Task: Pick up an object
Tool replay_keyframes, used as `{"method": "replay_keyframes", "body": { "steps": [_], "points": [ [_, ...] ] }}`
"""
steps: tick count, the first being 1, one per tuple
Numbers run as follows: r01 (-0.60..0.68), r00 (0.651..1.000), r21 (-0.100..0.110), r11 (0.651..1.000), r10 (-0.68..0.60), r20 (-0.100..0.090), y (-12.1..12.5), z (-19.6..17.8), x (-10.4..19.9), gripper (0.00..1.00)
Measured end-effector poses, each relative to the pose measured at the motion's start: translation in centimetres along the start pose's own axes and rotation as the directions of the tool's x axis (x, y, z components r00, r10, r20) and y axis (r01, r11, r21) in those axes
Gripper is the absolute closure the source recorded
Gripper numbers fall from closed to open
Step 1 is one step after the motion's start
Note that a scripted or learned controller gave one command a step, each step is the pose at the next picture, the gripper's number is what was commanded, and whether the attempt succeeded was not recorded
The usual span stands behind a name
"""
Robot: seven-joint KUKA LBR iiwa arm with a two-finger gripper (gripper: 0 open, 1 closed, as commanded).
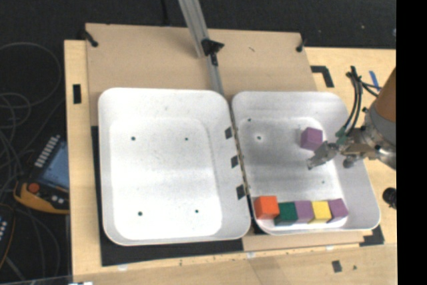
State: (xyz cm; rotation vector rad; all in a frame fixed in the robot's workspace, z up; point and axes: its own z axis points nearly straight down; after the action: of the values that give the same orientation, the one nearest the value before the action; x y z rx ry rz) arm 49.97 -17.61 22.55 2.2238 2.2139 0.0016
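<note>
A purple cube (pixel 311 137) lies loose in the upper middle of the right bin (pixel 280 110). Along that bin's front wall stands a row of cubes: orange (pixel 267 205), green (pixel 287 211), purple (pixel 304 210), yellow (pixel 321 210) and another purple (pixel 337 207). My gripper (pixel 321 155) reaches in from the right over the right bin. It hangs just below and to the right of the loose purple cube, close to it. Nothing shows as held in it.
The left bin (pixel 167 163) lies beside the right one, joined by dark clips along the shared edge. A slanted metal rail (pixel 190 3) runs from the top of the view down to the bins' back edge. Cables and a handheld pendant (pixel 40 193) lie off the bench at the left.
</note>
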Motion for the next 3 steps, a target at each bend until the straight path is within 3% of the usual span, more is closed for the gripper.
{"method": "replay_keyframes", "body": {
  "steps": [1,2,3],
  "points": [
    [0.007,1.000,-0.002,1.000,-0.007,0.000,-1.0,-2.5,0.7,0.00],
    [0.008,1.000,-0.004,1.000,-0.007,0.002,-0.9,-3.5,0.6,1.00],
    [0.008,1.000,0.004,1.000,-0.008,-0.001,1.3,-0.4,1.4,1.00]
  ]
}}
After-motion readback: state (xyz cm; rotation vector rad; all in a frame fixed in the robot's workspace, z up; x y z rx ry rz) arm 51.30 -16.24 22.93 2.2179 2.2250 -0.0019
